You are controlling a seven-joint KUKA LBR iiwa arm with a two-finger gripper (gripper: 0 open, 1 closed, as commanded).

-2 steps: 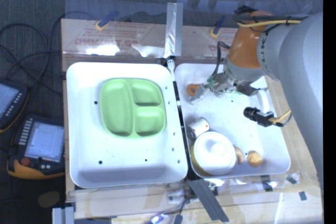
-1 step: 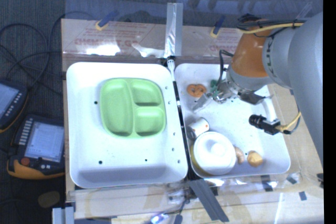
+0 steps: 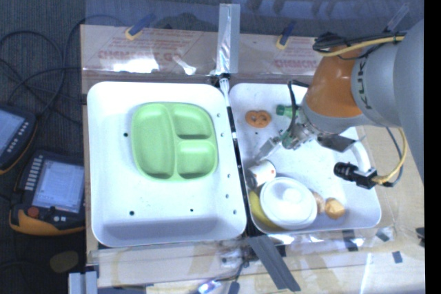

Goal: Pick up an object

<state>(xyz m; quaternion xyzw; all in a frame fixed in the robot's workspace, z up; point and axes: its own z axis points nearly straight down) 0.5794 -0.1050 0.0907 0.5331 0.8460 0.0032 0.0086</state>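
The end effector [image 3: 293, 138], its state impossible to tell, hung mid right bin [image 3: 368, 217], with bare floor beside the white bowl [image 3: 288, 202].

The arm [image 3: 396, 76] is a thick, rounded grey casing with dark lettering partly visible on its side. An orange band [image 3: 331, 89] rings it above the wrist. Black and yellow cables [image 3: 351, 43] run along its top, and a yellow cable [image 3: 398, 158] loops to a small black part [image 3: 351, 172]. The gripper [image 3: 293, 136] is slim grey metal.
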